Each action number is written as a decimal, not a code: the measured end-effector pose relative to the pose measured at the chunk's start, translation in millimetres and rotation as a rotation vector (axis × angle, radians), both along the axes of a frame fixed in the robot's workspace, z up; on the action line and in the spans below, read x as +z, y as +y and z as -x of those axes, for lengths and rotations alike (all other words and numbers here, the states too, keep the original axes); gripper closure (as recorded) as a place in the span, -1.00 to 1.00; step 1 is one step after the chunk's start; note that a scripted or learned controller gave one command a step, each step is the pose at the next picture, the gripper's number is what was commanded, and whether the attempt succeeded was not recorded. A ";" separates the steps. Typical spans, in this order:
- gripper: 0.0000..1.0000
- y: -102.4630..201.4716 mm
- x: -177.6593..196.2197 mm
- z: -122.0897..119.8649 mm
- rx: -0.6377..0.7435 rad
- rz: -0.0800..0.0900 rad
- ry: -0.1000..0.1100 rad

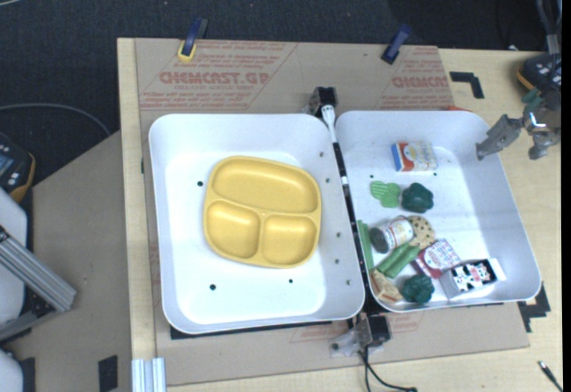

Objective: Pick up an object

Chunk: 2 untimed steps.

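Note:
The right bin (500,203) holds a pile of small toy foods. A white, orange and blue carton (413,155) lies near its back. A light green piece (386,194) and a dark green broccoli (417,197) sit in the middle. Toward the front are a small jar (391,235) on its side, a speckled cookie (421,227), a green cucumber (398,258), a pink packet (439,255), a black-and-white carton (471,275) and another dark green piece (417,290). My gripper (519,140) hovers over the bin's back right rim, open, with nothing between its fingers.
The left bin (178,203) holds a yellow divided plate (261,210). Two clamps (190,39) (395,45) grip the cardboard board's back edge. A black bracket (325,101) sits between the bins at the back.

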<state>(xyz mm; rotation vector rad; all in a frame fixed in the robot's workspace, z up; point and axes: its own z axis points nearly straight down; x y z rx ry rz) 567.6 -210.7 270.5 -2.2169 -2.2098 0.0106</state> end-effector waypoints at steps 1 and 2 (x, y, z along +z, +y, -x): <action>-1.00 0.5 7.0 -2.2 0.003 0.003 -0.012; -1.00 -8.6 -42.1 1.0 0.003 0.002 -0.009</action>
